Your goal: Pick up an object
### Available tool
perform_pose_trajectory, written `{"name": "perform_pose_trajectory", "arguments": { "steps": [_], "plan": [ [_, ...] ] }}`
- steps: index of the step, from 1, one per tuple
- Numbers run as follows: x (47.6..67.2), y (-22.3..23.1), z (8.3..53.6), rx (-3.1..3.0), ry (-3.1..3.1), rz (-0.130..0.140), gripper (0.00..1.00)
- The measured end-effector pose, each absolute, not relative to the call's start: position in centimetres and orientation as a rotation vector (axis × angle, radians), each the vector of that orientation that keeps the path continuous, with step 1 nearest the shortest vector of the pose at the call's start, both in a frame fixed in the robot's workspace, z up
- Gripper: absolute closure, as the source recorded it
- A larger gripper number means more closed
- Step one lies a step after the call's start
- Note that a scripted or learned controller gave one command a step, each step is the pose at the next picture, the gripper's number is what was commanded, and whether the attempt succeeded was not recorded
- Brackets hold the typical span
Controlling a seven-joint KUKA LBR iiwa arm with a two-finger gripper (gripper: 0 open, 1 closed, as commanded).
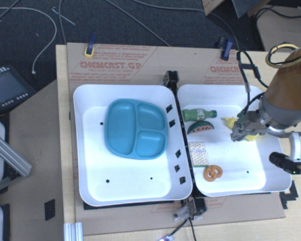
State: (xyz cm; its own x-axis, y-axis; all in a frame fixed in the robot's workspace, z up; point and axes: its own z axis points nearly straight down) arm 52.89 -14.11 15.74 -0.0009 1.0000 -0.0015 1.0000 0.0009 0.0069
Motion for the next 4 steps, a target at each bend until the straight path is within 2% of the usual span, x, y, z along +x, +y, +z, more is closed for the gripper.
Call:
{"name": "perform_pose_trajectory", "arguments": {
  "steps": [1, 2, 4],
  "plan": [
    [54.1, -14.1, 21.0, 2.215, 2.219, 0.006, 1.0],
    [54.2, -14.1, 24.7, 2.217, 2.22, 0.004, 1.0],
    [55.7, -3.1, 22.9, 2.216, 2.231, 0.001, 1.0]
  ]
}}
